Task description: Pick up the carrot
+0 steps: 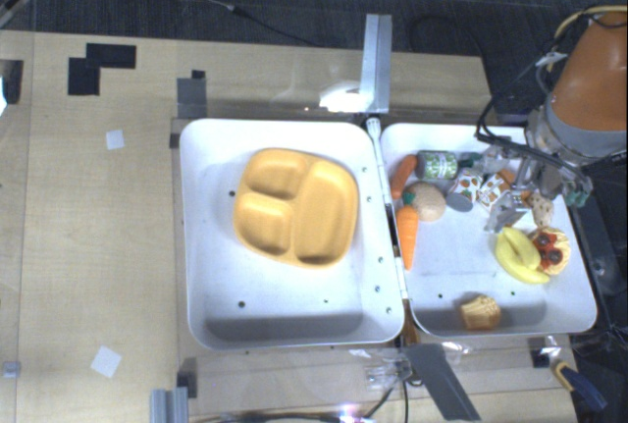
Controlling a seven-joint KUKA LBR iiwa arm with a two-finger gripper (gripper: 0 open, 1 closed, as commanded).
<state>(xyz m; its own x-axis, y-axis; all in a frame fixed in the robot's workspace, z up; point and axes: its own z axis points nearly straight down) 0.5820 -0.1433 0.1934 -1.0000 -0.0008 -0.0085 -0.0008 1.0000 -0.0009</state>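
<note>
The carrot (406, 235) lies in the right bin (446, 259), against its left wall, with its tip pointing toward the front. A second orange-red vegetable (402, 174) lies just behind it. My gripper (522, 208) hangs over the right half of the same bin, above the banana (520, 256) and well to the right of the carrot. Its fingers look spread, and nothing shows between them.
Near the carrot are a beige round item (427, 201), a green can (438, 164) and a small patterned box (472, 186). A red fruit (549, 250) sits by the banana and a bread piece (480, 312) at the front. The left bin (211, 293) holds a yellow divided plate (294, 205).
</note>
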